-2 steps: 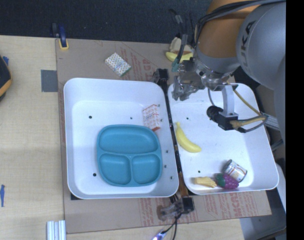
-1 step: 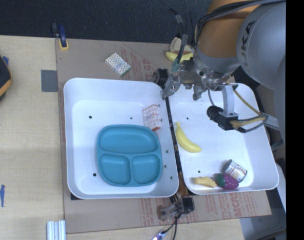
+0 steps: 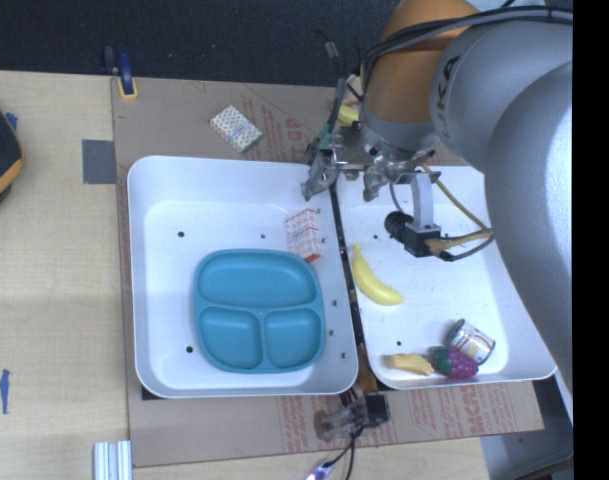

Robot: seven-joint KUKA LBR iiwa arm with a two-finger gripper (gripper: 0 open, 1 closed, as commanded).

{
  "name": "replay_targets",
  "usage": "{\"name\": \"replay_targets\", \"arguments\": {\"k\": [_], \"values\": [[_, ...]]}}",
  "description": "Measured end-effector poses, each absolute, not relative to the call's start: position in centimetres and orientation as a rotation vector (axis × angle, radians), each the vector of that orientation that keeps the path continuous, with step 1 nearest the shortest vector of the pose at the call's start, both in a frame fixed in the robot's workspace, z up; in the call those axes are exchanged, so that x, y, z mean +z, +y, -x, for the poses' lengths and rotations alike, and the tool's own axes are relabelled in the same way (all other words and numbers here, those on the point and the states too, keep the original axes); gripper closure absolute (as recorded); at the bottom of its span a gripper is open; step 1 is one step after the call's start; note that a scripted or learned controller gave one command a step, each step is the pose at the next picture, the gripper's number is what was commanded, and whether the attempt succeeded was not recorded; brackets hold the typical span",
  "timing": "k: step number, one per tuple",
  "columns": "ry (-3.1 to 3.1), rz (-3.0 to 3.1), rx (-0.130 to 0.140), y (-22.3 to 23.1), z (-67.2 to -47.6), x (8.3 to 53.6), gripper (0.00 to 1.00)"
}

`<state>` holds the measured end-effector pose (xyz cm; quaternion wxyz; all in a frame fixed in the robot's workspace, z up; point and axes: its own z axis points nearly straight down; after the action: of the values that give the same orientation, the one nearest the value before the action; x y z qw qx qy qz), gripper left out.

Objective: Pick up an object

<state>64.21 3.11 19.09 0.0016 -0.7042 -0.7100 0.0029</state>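
Bins (image 3: 164, 268), two white, tray (image 3: 259, 308), one blue

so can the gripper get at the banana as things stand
Probably yes: the banana lies uncovered in the right bin, clear of other things, and the gripper hangs nearby. The bin wall beside it might crowd the grasp.

left bin (image 3: 164, 268): blue tray (image 3: 259, 310), carton (image 3: 304, 234) | right bin (image 3: 464, 278): banana (image 3: 374, 284), can (image 3: 472, 343)
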Motion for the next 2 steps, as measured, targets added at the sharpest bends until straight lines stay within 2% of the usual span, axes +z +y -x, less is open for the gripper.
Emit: {"name": "replay_targets", "arguments": {"k": [1,2], "values": [[-2.223,2.22,0.004,-7.5,-64.4,23.8,0.0],[-2.225,2.214,0.007,-6.4,-65.6,19.1,0.0]]}}
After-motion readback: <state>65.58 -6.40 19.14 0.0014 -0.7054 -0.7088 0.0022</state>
